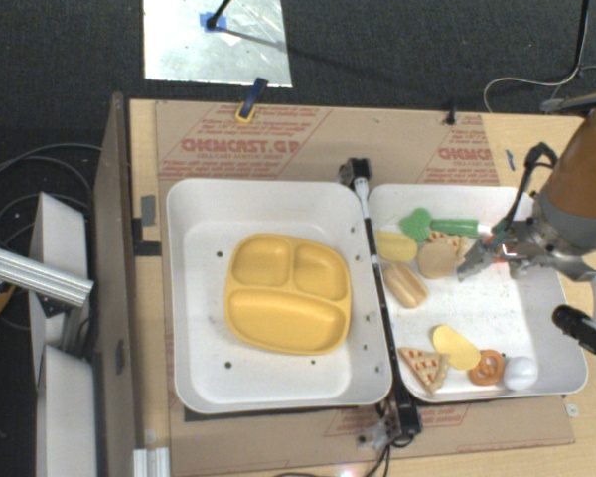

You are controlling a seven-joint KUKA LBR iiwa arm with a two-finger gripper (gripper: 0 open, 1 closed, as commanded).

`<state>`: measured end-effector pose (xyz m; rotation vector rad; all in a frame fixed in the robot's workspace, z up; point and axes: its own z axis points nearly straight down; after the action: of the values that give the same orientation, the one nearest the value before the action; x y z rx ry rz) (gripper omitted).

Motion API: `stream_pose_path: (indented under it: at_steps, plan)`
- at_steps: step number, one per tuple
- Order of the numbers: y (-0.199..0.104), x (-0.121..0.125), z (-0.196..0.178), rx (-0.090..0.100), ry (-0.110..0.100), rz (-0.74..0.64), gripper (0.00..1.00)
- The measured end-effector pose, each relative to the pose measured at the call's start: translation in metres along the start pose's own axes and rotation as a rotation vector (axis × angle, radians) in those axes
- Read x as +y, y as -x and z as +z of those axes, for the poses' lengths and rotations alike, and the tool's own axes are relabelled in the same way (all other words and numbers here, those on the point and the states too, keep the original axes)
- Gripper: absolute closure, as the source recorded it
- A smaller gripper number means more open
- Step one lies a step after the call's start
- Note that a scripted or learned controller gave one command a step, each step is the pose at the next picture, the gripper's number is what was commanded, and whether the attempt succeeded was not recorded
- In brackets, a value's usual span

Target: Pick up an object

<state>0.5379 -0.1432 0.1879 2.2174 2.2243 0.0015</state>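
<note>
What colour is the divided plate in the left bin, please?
Yellow: the divided plate shows plainly in the camera view.

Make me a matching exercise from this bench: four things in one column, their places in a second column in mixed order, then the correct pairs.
Things:
1. yellow divided tray
2. waffle piece
3. green toy
4. pretzel

Places:
A. near edge of the right bin, beside a white ball
B. far end of the right bin
C. middle of the left bin
D. near-left corner of the right bin

Pairs: 1-C, 2-D, 3-B, 4-A
</note>
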Motion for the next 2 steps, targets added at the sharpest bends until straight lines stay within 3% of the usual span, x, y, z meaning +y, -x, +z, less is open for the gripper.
stream_pose_path:
  at_steps: [1,2]
  plan:
    - [0.058,0.028,0.033,-0.003,0.003,0.004,0.00]
    - [0.026,0.076,0.099,0.000,0.002,-0.005,0.00]
